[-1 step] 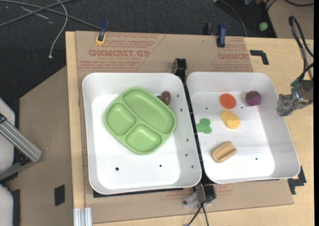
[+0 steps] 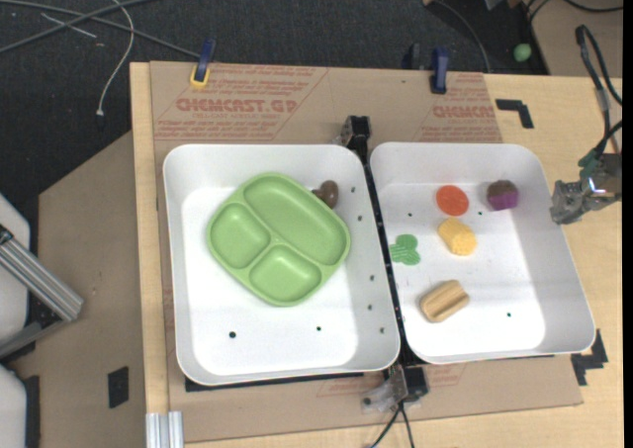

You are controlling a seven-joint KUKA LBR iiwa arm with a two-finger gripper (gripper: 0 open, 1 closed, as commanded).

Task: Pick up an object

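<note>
The right bin [image 2: 554, 332] holds several small items. A red-orange round piece [image 2: 452, 201] and a purple piece [image 2: 502, 196] lie near its far side. Below them sit a yellow chunk [image 2: 457, 236] and a flat green piece [image 2: 404, 250]. A tan bread-like roll [image 2: 443, 300] lies nearer the front. My gripper [image 2: 577, 199] hangs at the right rim of this bin, just outside its wall, to the right of the purple piece and apart from every item. Nothing is seen in its grasp.
In the left bin [image 2: 198, 337] lies a green divided plate [image 2: 279, 238] with a small brown object [image 2: 327, 193] at its far right corner. Blue clamps [image 2: 439, 70] hold the cardboard base at the back. Cables run over the dark floor behind.
</note>
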